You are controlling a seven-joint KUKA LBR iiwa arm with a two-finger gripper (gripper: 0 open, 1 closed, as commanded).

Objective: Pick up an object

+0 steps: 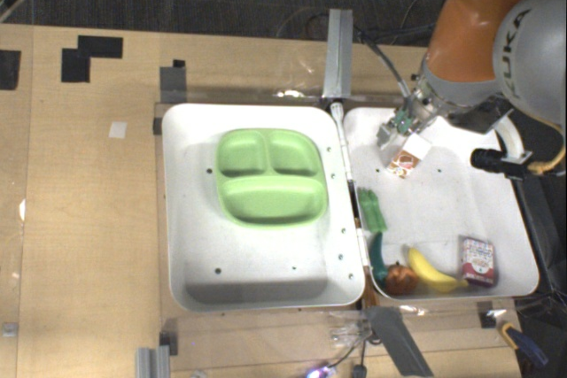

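My gripper (399, 127) hangs over the far left part of the right bin (461, 190). A small white item with a red print (407, 158) lies or hangs just below it; contact between the two is unclear. Further objects sit along the bin's near side: a yellow banana (431, 272), a dark red fruit (400, 279), a small red and blue box (477, 259), and a green object (369, 210) by the left wall, with a dark teal piece (377, 252) under it.
The left bin (190, 261) holds a green divided plate (269, 175). A metal post (337, 57) stands behind the gap between the bins. The arm's grey and orange body (487, 40) looms over the right bin's far corner.
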